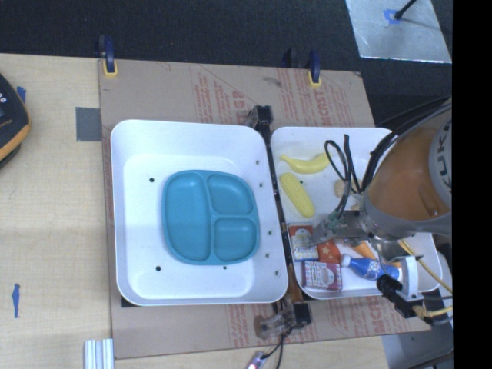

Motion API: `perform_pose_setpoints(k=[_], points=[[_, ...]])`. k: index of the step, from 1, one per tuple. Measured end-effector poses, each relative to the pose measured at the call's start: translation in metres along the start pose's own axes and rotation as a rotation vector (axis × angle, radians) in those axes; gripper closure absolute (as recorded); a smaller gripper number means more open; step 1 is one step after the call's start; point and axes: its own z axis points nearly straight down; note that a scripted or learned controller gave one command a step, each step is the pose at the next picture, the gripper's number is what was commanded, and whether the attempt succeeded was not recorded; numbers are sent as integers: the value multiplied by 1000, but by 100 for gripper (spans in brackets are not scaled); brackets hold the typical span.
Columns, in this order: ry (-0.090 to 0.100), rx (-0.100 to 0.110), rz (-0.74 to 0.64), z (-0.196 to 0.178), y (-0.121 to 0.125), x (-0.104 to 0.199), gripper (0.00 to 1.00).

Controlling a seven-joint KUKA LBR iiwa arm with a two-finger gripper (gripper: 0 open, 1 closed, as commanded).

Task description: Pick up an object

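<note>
The claw [338,225] hangs low in the right bin [288,148]; I cannot tell its state. Packets [321,274] lie just toward six o'clock, and a yellow corn cob [297,194] toward ten o'clock, its long axis running eleven to five.

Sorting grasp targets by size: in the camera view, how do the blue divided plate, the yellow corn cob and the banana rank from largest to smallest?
1. Blue divided plate, by far the largest.
2. Yellow corn cob and banana: these look about alike, so no ranking between them.

blue divided plate [211,215] | in left white bin [138,152] | cardboard sheet [192,91] beneath
</note>
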Motion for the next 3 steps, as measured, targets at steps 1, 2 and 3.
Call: perform_pose_setpoints(k=[1, 2, 3], points=[[6, 16, 5, 17, 1, -79, 0], [5, 17, -1, 8, 2, -79, 100], [6, 15, 3, -95, 36, -35, 100]])
